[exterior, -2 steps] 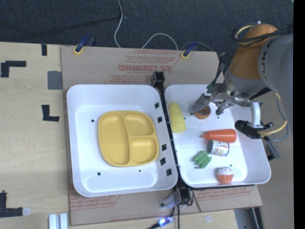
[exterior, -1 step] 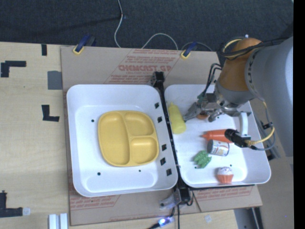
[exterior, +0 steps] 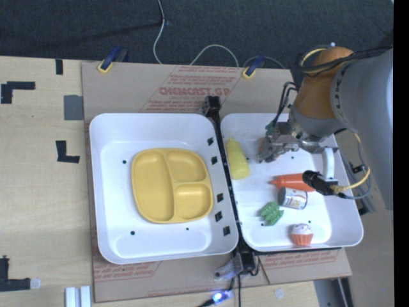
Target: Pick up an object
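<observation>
Pincer (exterior: 271, 147) sits low in the right bin (exterior: 345, 235), in its upper middle, just right of a yellow corn-like piece (exterior: 237, 160) that lies along the divider between the two bins. Whether its tips are spread or pressed together I cannot tell; they are dark and small against the white floor, and nothing shows between them. Nothing is lifted yet, so I judge the step in hand to be the approach or descent toward a pick, before any grasp is made.

Candidate things all lie in the right bin: the yellow piece nearest the pincer, an orange carrot-like piece (exterior: 291, 181) below it, a small tin (exterior: 294, 199) touching the carrot's lower side, a green leafy piece (exterior: 271, 213) to the tin's left, and a little cupcake-like toy (exterior: 301, 234) near the front rim. The left bin (exterior: 102, 133) holds a yellow divided plate (exterior: 171, 185).

Next, the arm would need to centre over one thing, most likely the yellow piece just beside it, settle the tips on either side across its narrow width, close, and rise. The divider wall close by leaves little room on that side.
</observation>
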You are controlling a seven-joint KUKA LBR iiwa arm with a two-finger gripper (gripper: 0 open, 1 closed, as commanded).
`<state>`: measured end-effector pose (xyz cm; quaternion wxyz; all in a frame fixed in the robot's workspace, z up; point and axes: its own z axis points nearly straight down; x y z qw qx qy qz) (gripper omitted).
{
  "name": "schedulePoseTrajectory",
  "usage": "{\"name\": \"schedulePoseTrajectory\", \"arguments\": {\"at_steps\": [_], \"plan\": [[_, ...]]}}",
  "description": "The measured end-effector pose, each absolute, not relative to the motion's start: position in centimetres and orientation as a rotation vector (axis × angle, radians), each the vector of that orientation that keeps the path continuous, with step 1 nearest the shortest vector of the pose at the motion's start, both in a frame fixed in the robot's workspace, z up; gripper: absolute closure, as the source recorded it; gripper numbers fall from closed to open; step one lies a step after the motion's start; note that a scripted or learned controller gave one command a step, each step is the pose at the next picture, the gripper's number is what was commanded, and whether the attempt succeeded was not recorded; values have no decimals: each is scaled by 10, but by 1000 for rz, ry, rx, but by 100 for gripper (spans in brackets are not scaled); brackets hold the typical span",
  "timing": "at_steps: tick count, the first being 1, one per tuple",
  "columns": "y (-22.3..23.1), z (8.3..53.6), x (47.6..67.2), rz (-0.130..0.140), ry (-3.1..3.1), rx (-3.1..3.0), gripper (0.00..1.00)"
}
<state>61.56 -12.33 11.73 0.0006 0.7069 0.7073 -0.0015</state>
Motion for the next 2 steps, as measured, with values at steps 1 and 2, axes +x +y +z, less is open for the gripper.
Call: {"name": "schedulePoseTrajectory", "arguments": {"at_steps": [1, 2], "plan": [[-115, 167, 610, 3, 2223, 2218, 100], [-111, 210, 610, 4, 2222, 2217, 100]]}}
